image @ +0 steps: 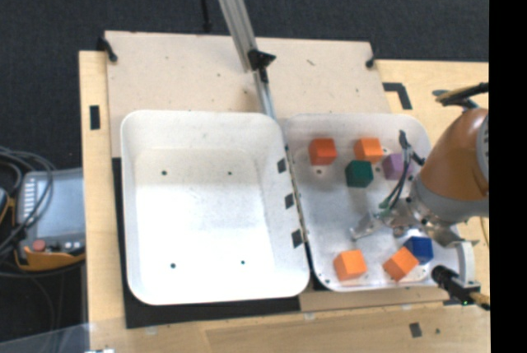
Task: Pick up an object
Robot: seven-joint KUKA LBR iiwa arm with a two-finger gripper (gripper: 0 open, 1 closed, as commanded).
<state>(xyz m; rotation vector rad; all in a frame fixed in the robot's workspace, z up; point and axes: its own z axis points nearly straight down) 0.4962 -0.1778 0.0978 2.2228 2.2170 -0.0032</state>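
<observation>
The right bin [329,211] holds several blocks. Two orange blocks [323,150] [369,149] lie at its far side, with a dark green block [358,173] and a purple block [394,165] close by. Two more orange blocks [351,264] [401,263] and a blue block [419,248] lie near its front edge. My gripper [372,224] is low over the bin floor, between the green block and the front orange blocks, and I see no block in it. The arm's orange band [459,155] covers the bin's right side.
The left bin [206,203] stands beside the right one. A slanted aluminium rail [235,6] runs down to the gap between the bins. A pendant with cables [45,215] lies off the bench at the left.
</observation>
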